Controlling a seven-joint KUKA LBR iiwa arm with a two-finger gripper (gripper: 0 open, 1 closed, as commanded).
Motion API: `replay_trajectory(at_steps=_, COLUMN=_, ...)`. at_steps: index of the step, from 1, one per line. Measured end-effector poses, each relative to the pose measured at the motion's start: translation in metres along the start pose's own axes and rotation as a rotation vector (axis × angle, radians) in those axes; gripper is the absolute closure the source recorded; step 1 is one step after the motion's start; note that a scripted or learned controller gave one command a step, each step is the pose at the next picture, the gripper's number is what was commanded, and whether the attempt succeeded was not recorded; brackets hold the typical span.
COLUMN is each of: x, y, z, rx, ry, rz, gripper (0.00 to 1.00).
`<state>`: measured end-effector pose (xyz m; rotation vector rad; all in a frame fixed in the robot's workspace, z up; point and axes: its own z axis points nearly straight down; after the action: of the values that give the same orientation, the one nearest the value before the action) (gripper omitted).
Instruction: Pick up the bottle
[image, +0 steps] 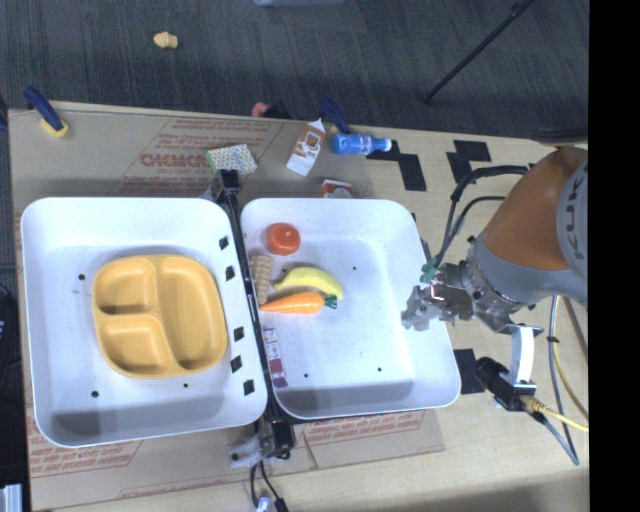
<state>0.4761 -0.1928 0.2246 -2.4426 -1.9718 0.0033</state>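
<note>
A small blue bottle (352, 144) lies on its side on the cardboard behind the right bin (400, 385), outside both bins. My gripper (422, 308) hangs over the right rim of the right bin, well in front of and to the right of the bottle. Nothing shows in its grasp. The grey arm with its orange band (535, 225) reaches in from the right.
In the right bin lie a red-orange tomato (283, 238), a banana (312, 280), a carrot (295, 303) and a waffle cone (262, 272). A yellow divided plate (160, 312) sits in the left bin (50, 400). Small cartons (306, 148) and a packet (232, 158) lie near the bottle.
</note>
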Motion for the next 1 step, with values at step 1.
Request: replay_trajectory(at_steps=1, x=0.0138, y=-0.0028, z=0.0337, rx=0.001, ry=0.001, rz=-0.438, gripper=1.0)
